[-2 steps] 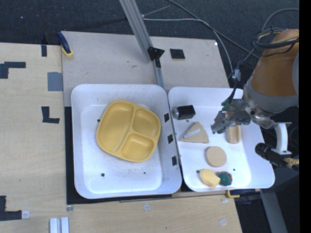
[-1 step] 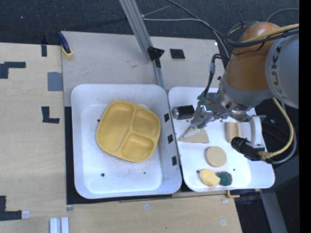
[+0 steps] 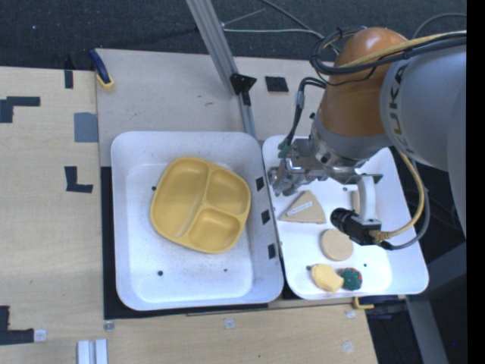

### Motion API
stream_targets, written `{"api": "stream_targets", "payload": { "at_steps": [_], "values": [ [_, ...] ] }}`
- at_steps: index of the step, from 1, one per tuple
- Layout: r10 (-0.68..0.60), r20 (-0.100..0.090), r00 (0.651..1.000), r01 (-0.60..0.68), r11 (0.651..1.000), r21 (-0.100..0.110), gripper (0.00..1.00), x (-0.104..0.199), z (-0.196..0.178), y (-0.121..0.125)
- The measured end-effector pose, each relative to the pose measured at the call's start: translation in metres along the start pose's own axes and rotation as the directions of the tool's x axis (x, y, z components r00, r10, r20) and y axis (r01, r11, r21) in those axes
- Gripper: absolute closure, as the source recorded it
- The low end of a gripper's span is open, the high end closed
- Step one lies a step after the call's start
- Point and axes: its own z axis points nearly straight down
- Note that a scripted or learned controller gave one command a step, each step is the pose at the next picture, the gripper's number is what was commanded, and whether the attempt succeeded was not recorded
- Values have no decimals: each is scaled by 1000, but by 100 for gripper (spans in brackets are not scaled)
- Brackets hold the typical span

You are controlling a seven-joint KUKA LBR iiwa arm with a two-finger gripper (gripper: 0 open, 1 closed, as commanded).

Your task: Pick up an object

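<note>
My gripper (image 3: 286,179) hangs over the upper left part of the right bin (image 3: 402,275), close to the bin's left wall. Just below and right of it lies a tan wedge-shaped piece (image 3: 305,210). Further down rests a round tan disc (image 3: 336,244). Near the bin's front edge lie a yellow lump (image 3: 326,277) and a small green piece (image 3: 351,278) side by side. Nothing shows between the fingers, and their spread is hidden by the wrist.
The left bin (image 3: 132,264) holds a yellow divided plate (image 3: 201,203). A metal pole (image 3: 216,36) slants in above the bins. The arm's grey and orange body covers the right bin's upper right.
</note>
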Motion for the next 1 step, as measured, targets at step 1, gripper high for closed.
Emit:
{"api": "stream_targets", "payload": {
  "at_steps": [1],
  "values": [
    [-2, 0, 1000, 2, 1000, 1, 100, 58, 19, 14]
  ]
}}
